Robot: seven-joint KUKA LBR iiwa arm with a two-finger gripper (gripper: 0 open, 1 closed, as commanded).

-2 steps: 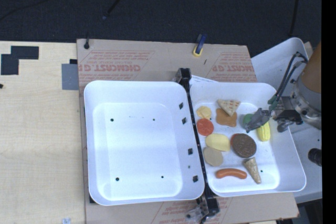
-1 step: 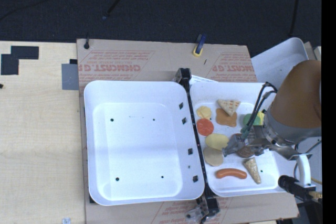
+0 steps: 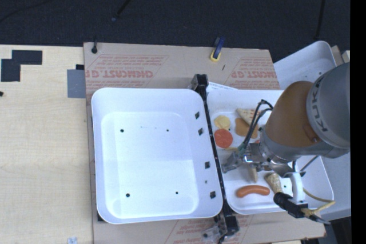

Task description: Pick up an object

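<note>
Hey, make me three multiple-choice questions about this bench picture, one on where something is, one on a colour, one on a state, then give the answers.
1. Where do the small food-like pieces lie?
A. in the right-hand shallow white bin
B. in the left-hand shallow white bin
C. on the cardboard sheet

2. What colour is the flat round disc?
A. blue
B. red
C. green

3. How does the long orange sausage-shaped piece lie?
A. standing on end
B. hanging from the jaws
C. flat on the bin floor

Answers:
1. A: the pieces sit in the right-hand shallow white bin, under the grey arm with the orange band.
2. B: it is red, beside the pale yellow round piece.
3. C: it lies lengthwise on the floor, apart from the gripper.
</note>
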